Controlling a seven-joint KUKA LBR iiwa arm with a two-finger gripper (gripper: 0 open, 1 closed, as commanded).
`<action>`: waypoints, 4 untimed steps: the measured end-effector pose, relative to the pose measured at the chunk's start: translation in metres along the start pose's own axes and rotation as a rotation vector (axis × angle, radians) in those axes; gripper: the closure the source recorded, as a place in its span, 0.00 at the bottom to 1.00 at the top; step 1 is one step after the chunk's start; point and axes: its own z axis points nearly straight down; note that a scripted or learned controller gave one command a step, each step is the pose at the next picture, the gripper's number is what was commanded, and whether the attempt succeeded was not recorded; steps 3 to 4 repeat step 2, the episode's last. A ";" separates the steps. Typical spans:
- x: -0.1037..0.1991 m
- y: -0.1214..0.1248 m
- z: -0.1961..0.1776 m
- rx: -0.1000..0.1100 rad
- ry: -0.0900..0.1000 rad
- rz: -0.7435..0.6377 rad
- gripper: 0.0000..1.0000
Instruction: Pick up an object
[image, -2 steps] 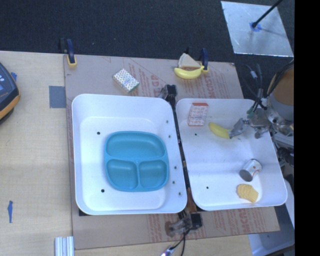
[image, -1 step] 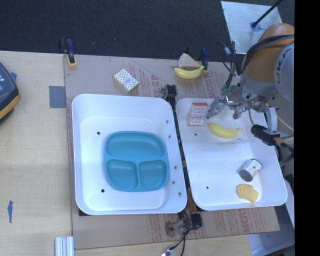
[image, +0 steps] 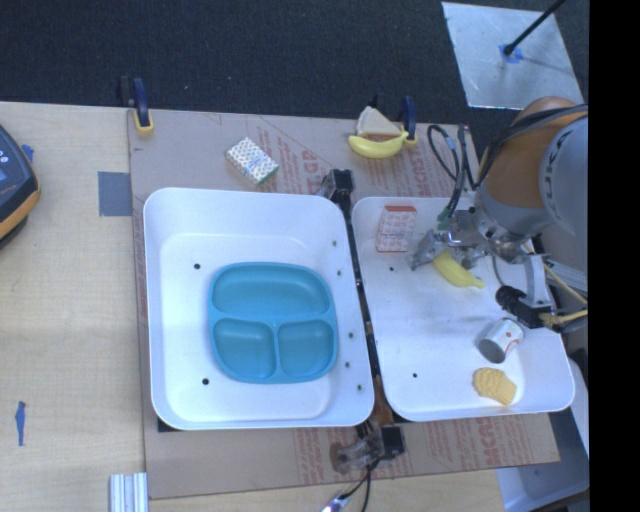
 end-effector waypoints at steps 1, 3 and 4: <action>-0.001 0.001 -0.011 0.000 -0.001 -0.002 1.00; 0.077 0.017 -0.102 -0.004 0.003 0.001 1.00; 0.077 0.017 -0.102 -0.004 0.003 0.001 1.00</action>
